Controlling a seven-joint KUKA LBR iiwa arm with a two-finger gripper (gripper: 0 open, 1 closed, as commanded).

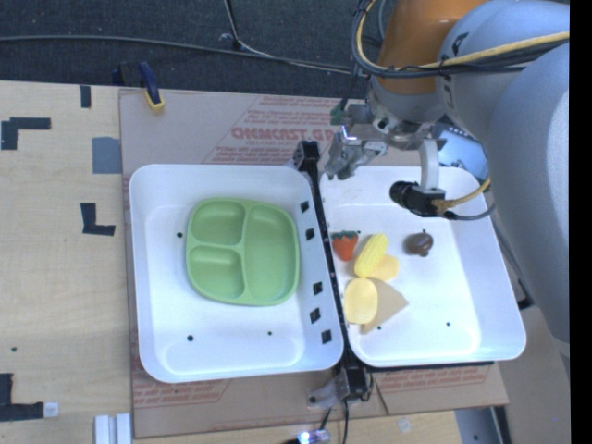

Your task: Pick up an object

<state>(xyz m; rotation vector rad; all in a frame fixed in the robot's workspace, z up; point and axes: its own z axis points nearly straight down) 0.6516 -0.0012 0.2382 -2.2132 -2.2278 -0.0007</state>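
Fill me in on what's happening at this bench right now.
A grey KUKA arm reaches in from the right, its gripper at the far edge of the right bin, with nothing seen between its fingers. Nearer the camera in that bin lie a small red piece, yellow pieces, a tan wedge and a small brown piece. The left bin holds a green divided plate.

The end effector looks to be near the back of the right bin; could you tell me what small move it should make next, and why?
Probably a short move toward the front of the right bin, to bring the end effector over the toy pieces. It sits near the bin's back left corner, while the yellow piece, the small orange one and the brown one lie nearer mid-bin.
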